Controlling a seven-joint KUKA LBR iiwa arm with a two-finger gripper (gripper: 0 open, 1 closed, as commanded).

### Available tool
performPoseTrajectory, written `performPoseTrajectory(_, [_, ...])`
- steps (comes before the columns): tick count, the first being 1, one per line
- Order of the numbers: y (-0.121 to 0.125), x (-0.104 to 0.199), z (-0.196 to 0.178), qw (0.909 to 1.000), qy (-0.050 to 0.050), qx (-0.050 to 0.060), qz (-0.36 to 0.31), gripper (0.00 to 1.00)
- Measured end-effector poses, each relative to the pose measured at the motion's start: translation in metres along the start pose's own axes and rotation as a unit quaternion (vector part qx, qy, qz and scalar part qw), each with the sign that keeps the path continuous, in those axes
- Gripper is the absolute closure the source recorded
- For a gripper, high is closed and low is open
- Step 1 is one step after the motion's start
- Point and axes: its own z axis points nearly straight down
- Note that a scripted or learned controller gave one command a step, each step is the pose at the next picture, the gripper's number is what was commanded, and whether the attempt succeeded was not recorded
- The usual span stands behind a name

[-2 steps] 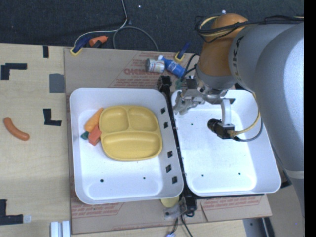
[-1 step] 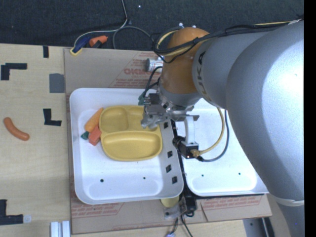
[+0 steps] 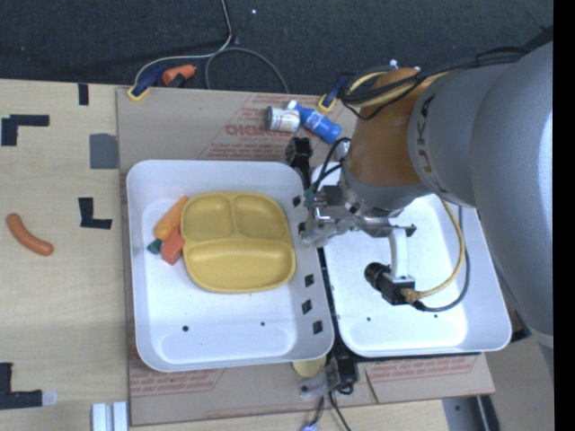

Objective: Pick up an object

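A yellow divided plate [image 3: 238, 242] lies in the left bin [image 3: 216, 344]. An orange carrot-like toy [image 3: 168, 219] and a red-orange piece [image 3: 171, 250] rest against the plate's left edge. My gripper [image 3: 310, 218] hangs at the wall between the two bins, just right of the plate. The grey arm with its orange band [image 3: 386, 137] covers most of the right bin's upper half. I see nothing held by the gripper.
The right bin [image 3: 422, 330] holds a black cable fitting [image 3: 388, 284] of the arm above it. A blue and white object [image 3: 304, 119] lies on the cardboard behind the bins. An orange sausage toy [image 3: 29, 234] lies on the bench at far left.
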Motion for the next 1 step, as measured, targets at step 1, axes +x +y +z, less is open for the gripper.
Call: performPoseTrajectory(1, [0.005, -0.0993, 0.0, 1.0, -0.001, -0.001, 0.002, 1.0])
